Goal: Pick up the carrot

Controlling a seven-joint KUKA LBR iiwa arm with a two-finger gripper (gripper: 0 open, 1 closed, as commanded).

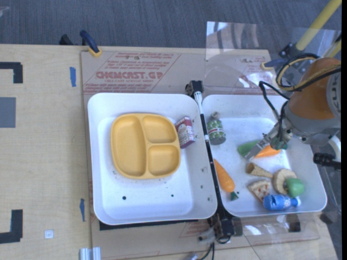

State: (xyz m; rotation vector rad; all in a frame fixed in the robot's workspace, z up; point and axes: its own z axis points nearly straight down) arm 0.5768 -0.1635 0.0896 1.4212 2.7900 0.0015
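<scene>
I'm watching the gripper working at right of centre, over an orange piece with a green top; how its tool is set, I cannot tell. The carrot is lying lower centre against the bin wall. I'm fearing it is closing on the wrong piece.

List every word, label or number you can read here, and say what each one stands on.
"CHEMCAST GP", in red, on the brown protective sheet behind the bins; the smaller red lines around it are too blurred to read.
Label on the dark red can: too small to read.
Label on the green can: too small to read.
Blue bottle: no legible text.
</scene>
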